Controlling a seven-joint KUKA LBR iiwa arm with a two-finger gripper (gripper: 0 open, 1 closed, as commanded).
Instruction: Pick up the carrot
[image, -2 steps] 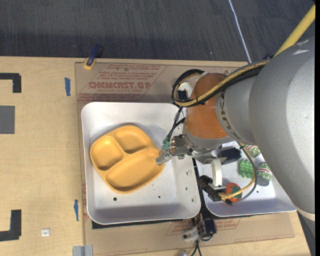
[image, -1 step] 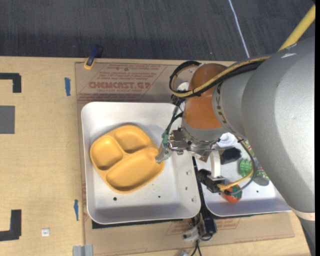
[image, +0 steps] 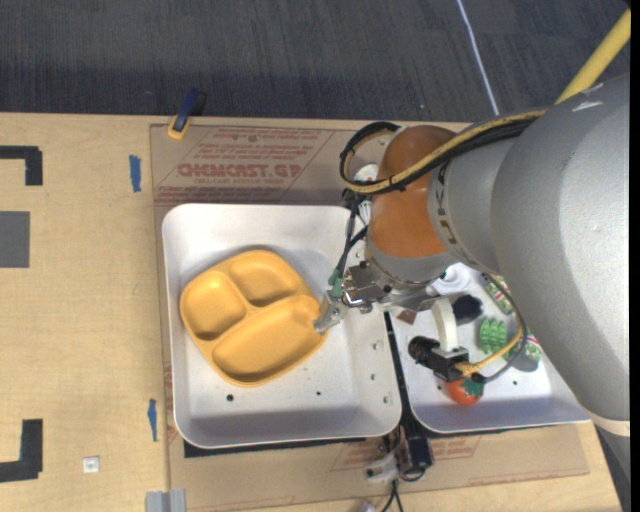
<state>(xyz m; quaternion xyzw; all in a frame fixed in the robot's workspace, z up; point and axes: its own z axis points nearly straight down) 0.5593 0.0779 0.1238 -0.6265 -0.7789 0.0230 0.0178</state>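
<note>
Carrot well apart from hand

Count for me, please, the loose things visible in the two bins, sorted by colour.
Yellow: 1, the divided plate
Orange: 1, the carrot
Green: 1, a studded piece
Total: 3 visible; the arm covers part of the right bin.

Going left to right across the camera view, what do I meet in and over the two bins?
Yellow divided plate → gripper → carrot → green toy.
</note>
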